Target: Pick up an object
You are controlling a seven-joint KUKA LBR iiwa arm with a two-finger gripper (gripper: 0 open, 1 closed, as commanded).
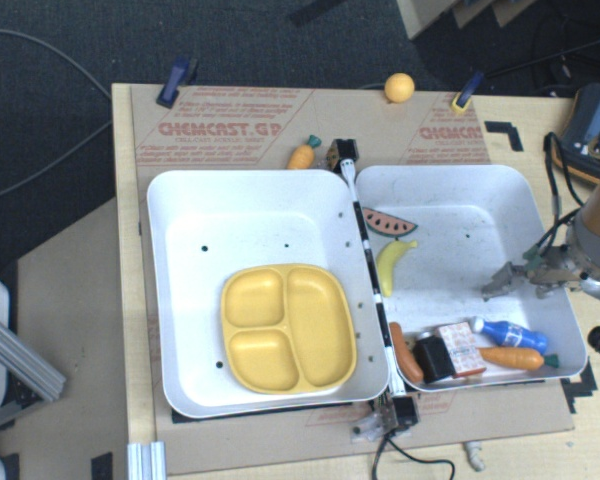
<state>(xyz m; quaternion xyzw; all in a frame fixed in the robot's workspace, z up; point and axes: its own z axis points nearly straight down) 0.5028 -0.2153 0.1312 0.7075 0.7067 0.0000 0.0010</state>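
Note:
My gripper (510, 276) hovers over the right side of the right bin (450, 193), its fingers spread open and nothing between them. In that bin a watermelon slice (390, 224) and a yellow banana (393, 258) lie by the left wall. Along the front wall lie a reddish sausage (407, 358), a small black and white box (450, 352), a blue bottle (515, 335) and an orange carrot (510, 358). The bottle and carrot are just below the gripper in the view, apart from it.
The left bin (195, 268) holds a yellow divided plate (288, 326). On the bench behind the bins sit an orange ball (400, 88) and a small orange toy (302, 156). Blue clamps (175, 80) grip the board's far edge. Cables (558, 178) hang at the right.

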